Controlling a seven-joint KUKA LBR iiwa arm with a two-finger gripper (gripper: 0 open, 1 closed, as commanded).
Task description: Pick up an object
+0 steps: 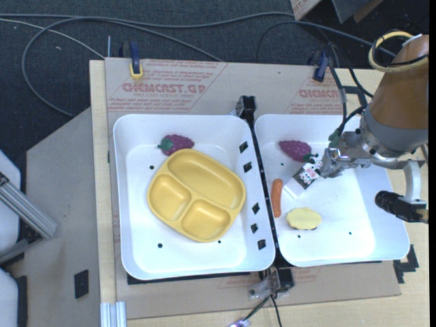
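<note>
Two bins sit side by side on the bench (102,182). In the left bin (129,237) a divided tray (196,194) lies in the middle, with a bunch of grapes (176,142) just behind it. In the right bin (354,247), another grape bunch (295,148) lies at the back, a sausage (276,197) by the left wall, and a potato chip (304,219) just right of the sausage.

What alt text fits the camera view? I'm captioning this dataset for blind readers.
The grey arm's pincer hangs low over the right white bin, which holds purple grapes, an orange sausage and a yellow chip-like piece. The left white bin holds a yellow divided plate and a second grape bunch.
</note>
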